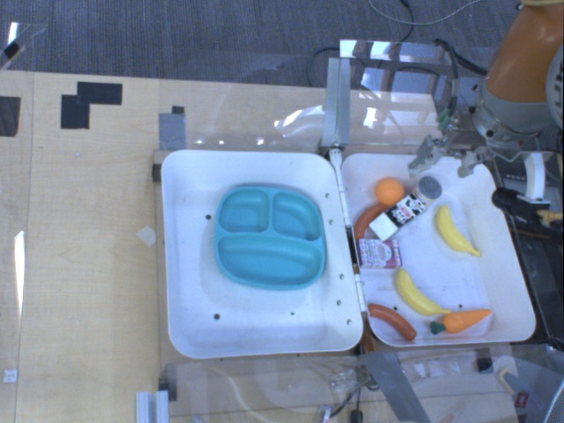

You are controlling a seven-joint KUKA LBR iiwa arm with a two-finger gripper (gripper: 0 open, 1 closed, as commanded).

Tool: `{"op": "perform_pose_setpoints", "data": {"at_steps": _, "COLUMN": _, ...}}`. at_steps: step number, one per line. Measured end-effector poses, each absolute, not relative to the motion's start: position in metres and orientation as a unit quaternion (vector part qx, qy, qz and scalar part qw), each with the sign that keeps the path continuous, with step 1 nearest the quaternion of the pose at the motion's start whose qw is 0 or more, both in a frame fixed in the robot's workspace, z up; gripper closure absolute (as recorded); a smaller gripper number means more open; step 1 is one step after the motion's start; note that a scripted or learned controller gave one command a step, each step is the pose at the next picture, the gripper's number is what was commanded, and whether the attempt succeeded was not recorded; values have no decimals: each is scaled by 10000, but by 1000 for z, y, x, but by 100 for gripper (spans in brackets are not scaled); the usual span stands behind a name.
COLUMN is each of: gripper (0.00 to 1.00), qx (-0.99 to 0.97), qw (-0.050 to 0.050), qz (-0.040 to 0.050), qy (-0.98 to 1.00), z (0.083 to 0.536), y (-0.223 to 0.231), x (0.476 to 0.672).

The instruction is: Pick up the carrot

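The arm (526, 55) is reaching in from the right and hanging over the far end of the right bin (520, 276), with its gripper (448, 157) sitting above the bin's back wall. The two fingers are spreading wide apart, one pointing toward the left and one toward the right, and nothing is lying between them. The carrot (462, 321) is lying at the near end of the right bin, close to the front right corner, with its green end pointing left and its orange tip pointing right; it is sitting well apart from the gripper. Just to its left, a yellow banana (416, 293) is curving along the bin floor, and a red sausage (391, 321) is resting near the front left corner. A second banana (455, 231) is lying nearer the right wall, farther back. An orange ball (389, 190) is sitting near the back of the bin, touching a small black and white carton (398, 217), with a pink packet (380, 254) just in front of that and another red sausage (363, 223) lying along the left wall. The left bin (189, 324) is holding a blue divided plate (269, 236) near its middle.
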State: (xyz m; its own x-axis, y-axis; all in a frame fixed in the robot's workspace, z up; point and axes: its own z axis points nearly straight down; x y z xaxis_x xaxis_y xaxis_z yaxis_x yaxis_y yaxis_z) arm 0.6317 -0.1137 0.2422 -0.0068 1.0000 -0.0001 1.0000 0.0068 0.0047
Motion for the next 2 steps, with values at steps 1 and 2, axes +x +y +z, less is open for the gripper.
{"op": "perform_pose_setpoints", "data": {"at_steps": 1, "gripper": 0, "qx": 6945, "qw": 16, "qz": 19, "qy": 7195, "z": 186, "y": -47, "x": 670}}
{"op": "perform_pose_setpoints", "data": {"at_steps": 2, "gripper": 0, "qx": 6643, "qw": 37, "qz": 26, "qy": 7474, "z": 88, "y": -91, "x": 669}}
